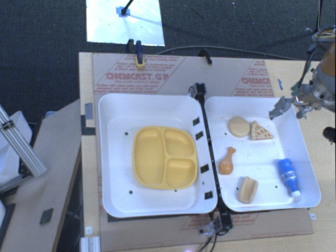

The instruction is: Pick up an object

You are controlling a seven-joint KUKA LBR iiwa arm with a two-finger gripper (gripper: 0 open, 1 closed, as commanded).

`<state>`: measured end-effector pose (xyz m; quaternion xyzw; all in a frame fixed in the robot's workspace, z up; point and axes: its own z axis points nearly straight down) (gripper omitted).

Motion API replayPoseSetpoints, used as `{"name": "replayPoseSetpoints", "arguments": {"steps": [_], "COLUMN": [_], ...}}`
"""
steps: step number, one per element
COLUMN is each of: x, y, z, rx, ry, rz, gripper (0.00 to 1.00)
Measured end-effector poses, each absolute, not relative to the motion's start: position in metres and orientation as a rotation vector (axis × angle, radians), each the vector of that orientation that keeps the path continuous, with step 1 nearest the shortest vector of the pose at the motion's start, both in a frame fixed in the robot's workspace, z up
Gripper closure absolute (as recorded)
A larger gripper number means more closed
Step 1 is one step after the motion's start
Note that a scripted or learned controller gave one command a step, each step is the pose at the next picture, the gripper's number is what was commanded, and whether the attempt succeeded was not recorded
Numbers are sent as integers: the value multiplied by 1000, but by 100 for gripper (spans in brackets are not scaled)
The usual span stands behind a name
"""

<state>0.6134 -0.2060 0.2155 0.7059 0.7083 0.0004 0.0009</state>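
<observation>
Worktop [105, 67]: pale wood, covered under the bins by a sheet printed in red lettering [137, 76]. A blue and yellow clamp [138, 54] sits at the far edge of the sheet. Beyond the worktop lies dark carpet, with a bright square panel [124, 13] on the floor. A metal rail [21, 146] leans in at the left edge.

Left bin [118, 106]: holds one yellow divided plate [165, 157] with three compartments, roughly centred.

Right bin [302, 146]: holds five items, all apart except two. A round tan disc [239, 126] lies toward the far side, just beside a triangular wedge resembling a slice of pizza [260, 132]; the two appear to touch or nearly so. An orange drumstick-shaped piece [227, 161] lies nearer the centre divider. A tan loaf-shaped block [247, 189] lies at the near side. A blue bottle with a white cap [288, 178] lies on its side near the right wall, cap pointing toward the near edge.

End effector [286, 107]: it hangs over the far right corner of the right bin, well apart from all items. One dark finger [279, 108] projects toward the left. Nothing is seen between the fingers. Whether they are spread or closed cannot be determined from this angle.
</observation>
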Motion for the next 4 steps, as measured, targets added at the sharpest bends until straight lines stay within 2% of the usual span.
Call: {"name": "replayPoseSetpoints", "arguments": {"steps": [2, 3, 4], "x": [606, 606, 608], "y": [-198, -197, -197], "z": [111, 84, 96], "rx": [2218, 2216, 2211], "ry": [2227, 2226, 2225], "rz": [-1, 0, 4], "gripper": [0, 0, 100]}}
